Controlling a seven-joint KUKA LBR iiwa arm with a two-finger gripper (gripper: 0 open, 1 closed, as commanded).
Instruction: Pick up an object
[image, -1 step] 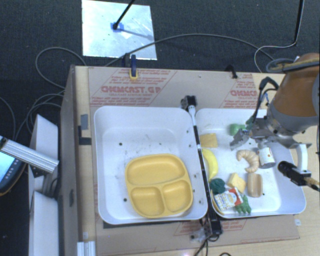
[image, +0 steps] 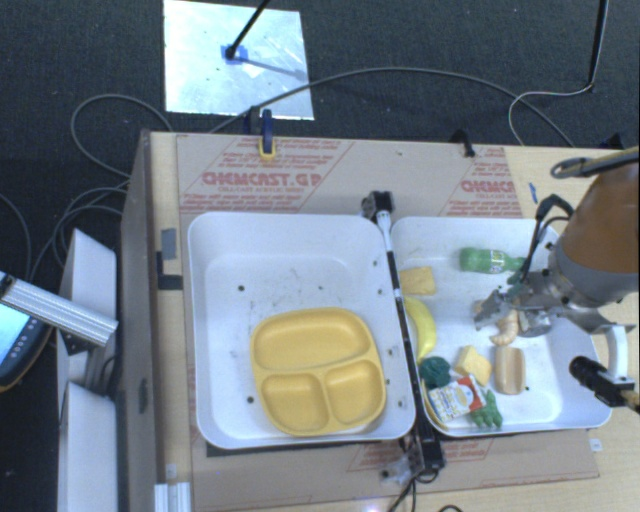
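Gripper (image: 508, 312) is placed low in the right bin (image: 540, 415), jaw state not discernible; a tan bread-like piece (image: 509, 370) lies just below it toward the bin's near wall, long axis near-far.

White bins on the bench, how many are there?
2. The left bin holds a yellow divided tray; the right bin holds small food items, under the gripper. None looks hidden.

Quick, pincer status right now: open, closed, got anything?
Pincer: low in the right bin among the toy food; open or closed cannot be told, and no grasped object can be made out.
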